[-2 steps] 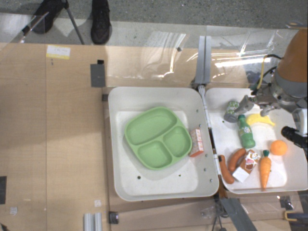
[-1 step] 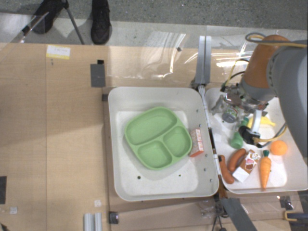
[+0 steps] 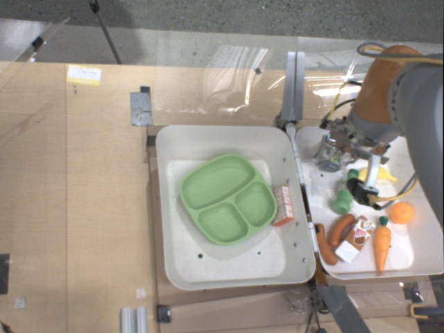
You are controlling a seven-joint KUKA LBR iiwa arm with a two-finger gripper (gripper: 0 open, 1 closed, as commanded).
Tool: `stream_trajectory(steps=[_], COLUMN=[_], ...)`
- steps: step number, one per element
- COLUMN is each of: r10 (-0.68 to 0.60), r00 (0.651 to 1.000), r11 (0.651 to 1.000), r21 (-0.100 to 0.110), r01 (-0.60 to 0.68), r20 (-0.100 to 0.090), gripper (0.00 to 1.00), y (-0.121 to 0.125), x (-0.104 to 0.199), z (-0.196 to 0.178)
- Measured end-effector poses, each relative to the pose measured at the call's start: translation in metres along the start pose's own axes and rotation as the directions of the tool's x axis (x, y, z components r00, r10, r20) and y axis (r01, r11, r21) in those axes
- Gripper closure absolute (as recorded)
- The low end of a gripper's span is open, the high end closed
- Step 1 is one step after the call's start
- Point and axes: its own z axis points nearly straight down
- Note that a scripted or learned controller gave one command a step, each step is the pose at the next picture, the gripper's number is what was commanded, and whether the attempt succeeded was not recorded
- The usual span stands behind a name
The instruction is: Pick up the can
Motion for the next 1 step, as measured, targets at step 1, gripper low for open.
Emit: stream_trajectory(steps=[1], r10=[-0.058], r00=[0.998], r11=[0.998], r21=[0.0], r01=[0.058], r20=[-0.001], gripper=[1.0], y=[-0.0165], x=[0.0391], z=[-0.1143])
